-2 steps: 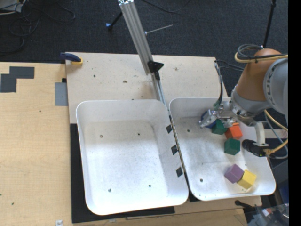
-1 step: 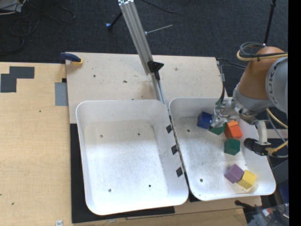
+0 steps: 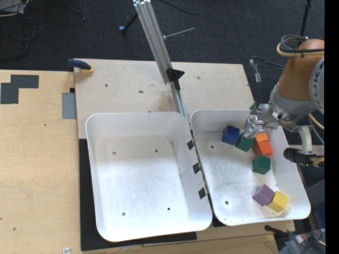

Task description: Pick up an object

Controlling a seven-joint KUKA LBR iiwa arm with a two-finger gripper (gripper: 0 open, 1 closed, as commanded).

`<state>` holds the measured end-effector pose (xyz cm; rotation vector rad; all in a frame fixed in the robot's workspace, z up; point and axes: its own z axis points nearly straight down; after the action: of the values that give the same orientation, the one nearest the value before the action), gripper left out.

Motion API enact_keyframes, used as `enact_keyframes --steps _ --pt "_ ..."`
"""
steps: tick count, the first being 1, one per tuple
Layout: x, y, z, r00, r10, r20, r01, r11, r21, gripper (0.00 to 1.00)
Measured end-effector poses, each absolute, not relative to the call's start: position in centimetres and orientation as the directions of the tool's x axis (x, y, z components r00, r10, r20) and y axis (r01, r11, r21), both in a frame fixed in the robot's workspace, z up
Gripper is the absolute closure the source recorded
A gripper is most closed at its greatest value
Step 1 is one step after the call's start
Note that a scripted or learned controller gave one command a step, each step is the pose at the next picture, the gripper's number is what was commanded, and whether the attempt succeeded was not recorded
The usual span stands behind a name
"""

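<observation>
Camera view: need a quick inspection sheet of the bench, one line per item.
Surface: bench with two white bins; left bin, right bin.
Job's things: all in the right bin: blue cube, green cube at the gripper's tip, orange cube, second green cube, purple cube touching yellow cube.
Clutter: blue clamp at the bench's far left corner.
Grippers: gripper low over the cubes; grasp unclear.
Cables: loops above the arm; more on the floor.
Surroundings: slanted aluminium bar, dark carpet.
</observation>
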<state>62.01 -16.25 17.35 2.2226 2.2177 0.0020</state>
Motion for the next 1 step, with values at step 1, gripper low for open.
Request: enact_keyframes --steps 1 --pt "61.75 -15.8 21.82 -0.001 1.0 0.0 1.0 0.001 0.002 1.0"
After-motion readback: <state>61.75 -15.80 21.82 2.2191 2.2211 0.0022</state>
